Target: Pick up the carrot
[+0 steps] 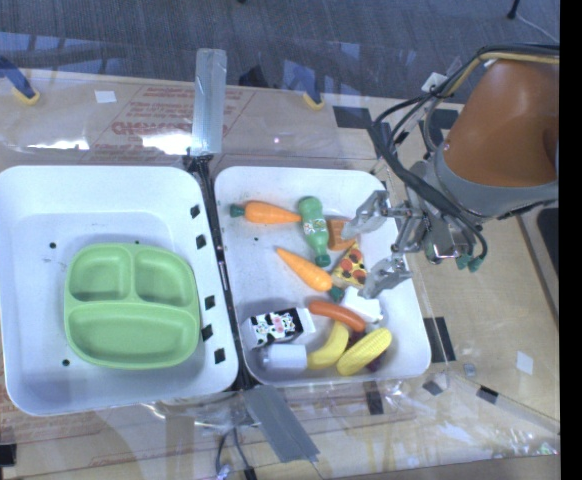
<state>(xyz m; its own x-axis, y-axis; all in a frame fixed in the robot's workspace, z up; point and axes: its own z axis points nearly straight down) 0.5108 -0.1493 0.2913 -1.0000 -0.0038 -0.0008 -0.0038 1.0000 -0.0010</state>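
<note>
camera view has the gripper spread wide and holding nothing over the right bin, so this looks like the approach: the nearest carrot lies just left, needing a leftward reach and descent.

Left shallow white plastic bin: holds light-green three-compartment plastic tray, lying flat, near bin centre.

Right shallow white plastic bin: green plastic bottle with white label, lying on side. Small toy pizza slice, red and yellow, just right of bottle's lower end. Red-orange toy sausage below it. Black-and-white patterned small carton near front wall. Yellow toy banana and yellow toy corn cob side by side at front right.

Grey tape strip upright behind bins' junction.
</note>
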